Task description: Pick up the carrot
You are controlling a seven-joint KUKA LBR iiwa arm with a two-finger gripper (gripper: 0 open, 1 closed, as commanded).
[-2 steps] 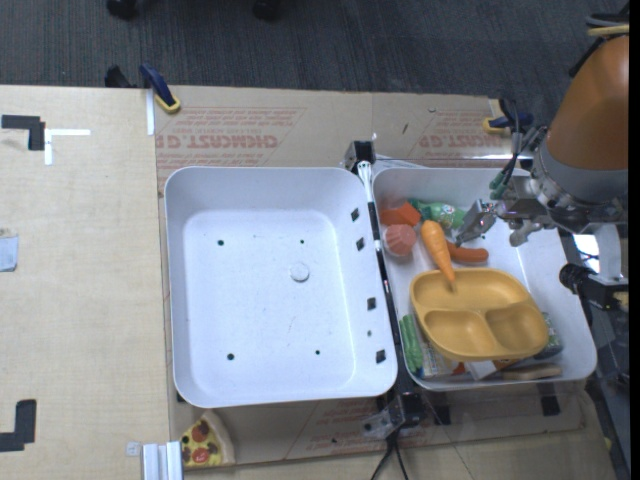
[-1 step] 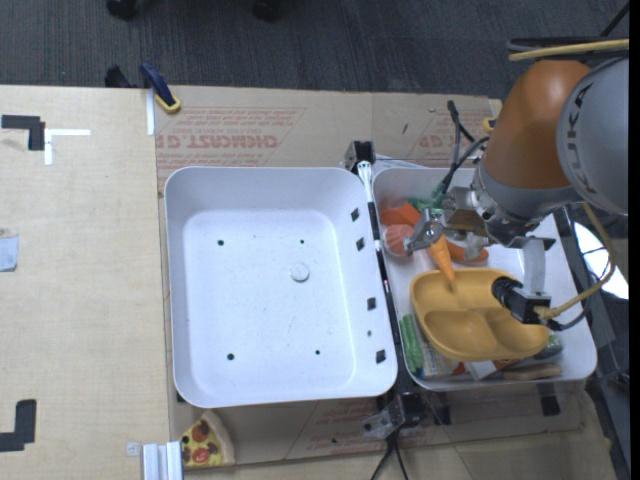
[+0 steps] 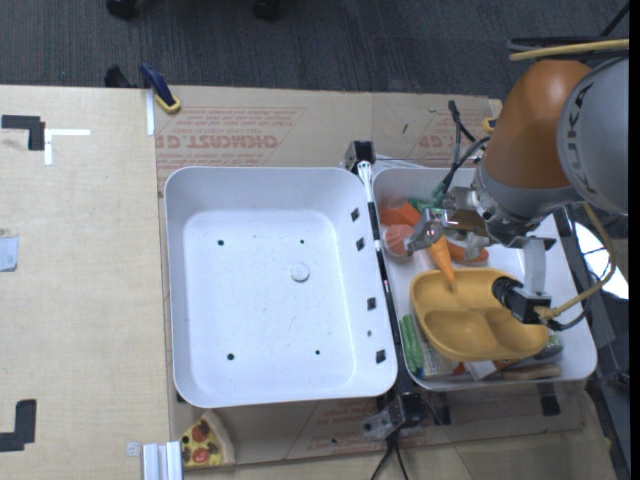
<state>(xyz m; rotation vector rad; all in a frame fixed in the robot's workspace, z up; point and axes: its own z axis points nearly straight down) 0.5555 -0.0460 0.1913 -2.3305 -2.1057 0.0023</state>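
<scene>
Although the gripper (image 3: 437,236) appears clamped on the carrot (image 3: 441,261), which dangles over the right bin (image 3: 400,183) above a yellow bowl (image 3: 470,318), that top-end pinch could slip.

The arm (image 3: 575,128) is a bulky rounded grey casing bearing dark lettering, with a wide glossy orange band above the wrist; thin black cables loop beside it, leading toward a small metallic gripper (image 3: 432,230)
</scene>
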